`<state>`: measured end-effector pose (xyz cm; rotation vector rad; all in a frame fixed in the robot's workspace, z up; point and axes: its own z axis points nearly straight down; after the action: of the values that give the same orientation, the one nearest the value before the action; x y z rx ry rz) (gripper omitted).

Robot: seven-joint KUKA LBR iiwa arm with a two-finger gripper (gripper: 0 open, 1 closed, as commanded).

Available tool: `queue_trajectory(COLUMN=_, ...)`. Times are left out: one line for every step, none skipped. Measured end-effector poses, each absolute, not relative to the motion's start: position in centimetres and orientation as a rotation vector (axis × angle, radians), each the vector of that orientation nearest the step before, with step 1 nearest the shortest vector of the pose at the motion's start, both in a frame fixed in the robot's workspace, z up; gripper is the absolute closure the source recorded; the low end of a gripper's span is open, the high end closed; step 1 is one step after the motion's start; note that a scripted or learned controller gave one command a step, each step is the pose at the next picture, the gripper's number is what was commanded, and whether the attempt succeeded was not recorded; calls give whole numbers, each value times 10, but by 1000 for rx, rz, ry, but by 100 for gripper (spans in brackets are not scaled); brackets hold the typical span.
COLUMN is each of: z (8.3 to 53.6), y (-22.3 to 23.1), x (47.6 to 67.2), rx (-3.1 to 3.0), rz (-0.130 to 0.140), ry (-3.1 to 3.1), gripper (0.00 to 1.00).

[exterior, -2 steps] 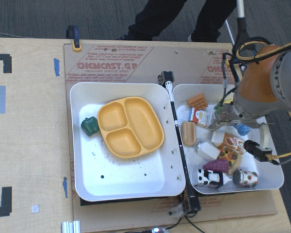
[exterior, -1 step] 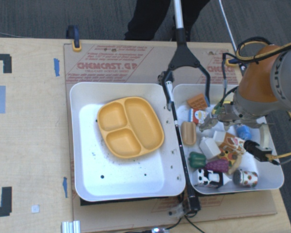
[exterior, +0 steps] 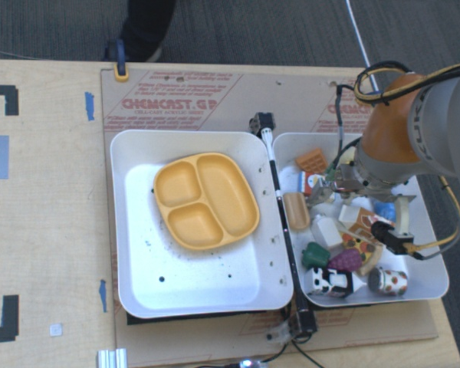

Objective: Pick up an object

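The arm's claw (exterior: 340, 184) reaches down into the right bin (exterior: 437, 271) among crowded toys, its opening impossible to judge, near a waffle piece (exterior: 312, 160), while a yellow divided plate (exterior: 205, 200) lies in the left bin (exterior: 130, 228).

Lighting is bright, even and diffuse. The white bins (exterior: 130, 228) read near overexposed. The yellow plate (exterior: 207, 200) casts a soft shadow toward lower left. Focus is moderately sharp; small toys appear slightly soft.
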<state>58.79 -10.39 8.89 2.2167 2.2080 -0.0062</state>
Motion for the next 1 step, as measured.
queue_trajectory(z=88, y=-100, x=653, rx=2240, rz=-55, ry=2248, gripper=0)
